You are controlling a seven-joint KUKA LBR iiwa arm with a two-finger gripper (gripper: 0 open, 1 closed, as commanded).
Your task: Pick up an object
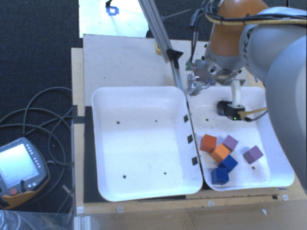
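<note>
Dark, ribbed carpet surrounds the pale, matte worktop (pixel 120 61), which carries two shallow white bins with rounded corners and smooth moulded walls. The left bin (pixel 99 110) has a few small dark dots on its floor. The right bin (pixel 207 121) holds six small blocks with flat faces and sharp edges, clustered towards its near side. A red-orange cube (pixel 208 143) touches an orange cube (pixel 221 153), with a small purple cube (pixel 230 142) just beside them. Two blue cubes (pixel 229 163) (pixel 219 175) sit closest to me, and a larger purple cube (pixel 253 154) lies apart to the right.

My arm (pixel 280 51) is smooth grey with a glossy orange band (pixel 235 18). Its metallic tool (pixel 193 87) hangs over the far left corner of the right bin, well apart from the blocks. I cannot tell whether it is spread or pressed together, and nothing shows in its grip.

A slanted metal pole (pixel 156 25) crosses the worktop's far side. On the carpet to the left lie a grey pendant (pixel 19 169) and looping cables (pixel 43 109).
</note>
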